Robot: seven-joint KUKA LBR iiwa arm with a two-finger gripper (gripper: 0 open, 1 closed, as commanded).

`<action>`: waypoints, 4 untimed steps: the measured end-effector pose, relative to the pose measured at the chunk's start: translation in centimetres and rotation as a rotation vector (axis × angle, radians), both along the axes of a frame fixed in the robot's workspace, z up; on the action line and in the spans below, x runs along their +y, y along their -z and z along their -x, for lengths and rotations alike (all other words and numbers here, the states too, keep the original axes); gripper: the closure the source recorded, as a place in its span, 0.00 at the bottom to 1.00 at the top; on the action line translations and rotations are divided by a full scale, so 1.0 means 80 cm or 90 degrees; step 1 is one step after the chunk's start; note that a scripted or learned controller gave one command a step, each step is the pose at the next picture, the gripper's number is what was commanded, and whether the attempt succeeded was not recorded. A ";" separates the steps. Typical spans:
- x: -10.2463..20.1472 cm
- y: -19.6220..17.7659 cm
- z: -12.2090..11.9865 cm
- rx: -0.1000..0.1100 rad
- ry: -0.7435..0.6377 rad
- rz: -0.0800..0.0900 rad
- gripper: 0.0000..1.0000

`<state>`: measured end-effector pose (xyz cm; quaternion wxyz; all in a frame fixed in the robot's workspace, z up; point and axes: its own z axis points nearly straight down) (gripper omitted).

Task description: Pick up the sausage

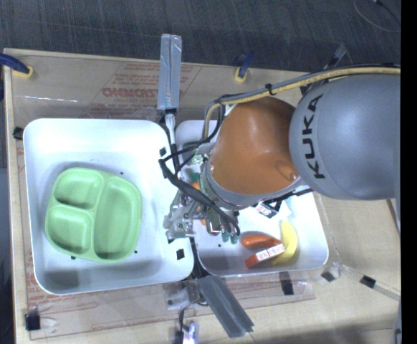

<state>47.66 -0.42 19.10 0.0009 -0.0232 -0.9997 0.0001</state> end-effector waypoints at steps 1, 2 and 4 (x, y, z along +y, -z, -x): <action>-0.115 0.032 -0.001 -0.001 -0.283 0.000 1.00; -0.179 0.004 -0.015 -0.003 -0.445 0.000 1.00; -0.091 -0.002 -0.052 -0.004 -0.695 0.001 1.00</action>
